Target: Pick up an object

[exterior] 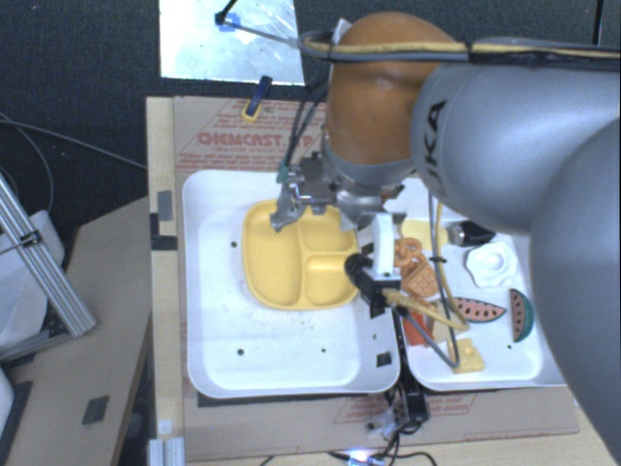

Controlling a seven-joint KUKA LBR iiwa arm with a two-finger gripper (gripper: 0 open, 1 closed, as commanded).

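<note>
Underlying left bin [281, 352] and right bin [506, 359], printed cardboard [218, 139] tops the bench [107, 260].

Red "CHEMCAST" on the cardboard sheet [233, 136]; "KA" on the arm [505, 134]

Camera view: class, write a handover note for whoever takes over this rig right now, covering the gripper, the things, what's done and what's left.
Gripper: over the upper left rim of the yellow divided tray; nothing seen between its fingers.
Things: the tray lies in the left bin. The right bin holds toy food: fried egg, watermelon slices, cheese piece.
Done: nothing lifted yet.
Left: grasp one object and raise it.
</note>
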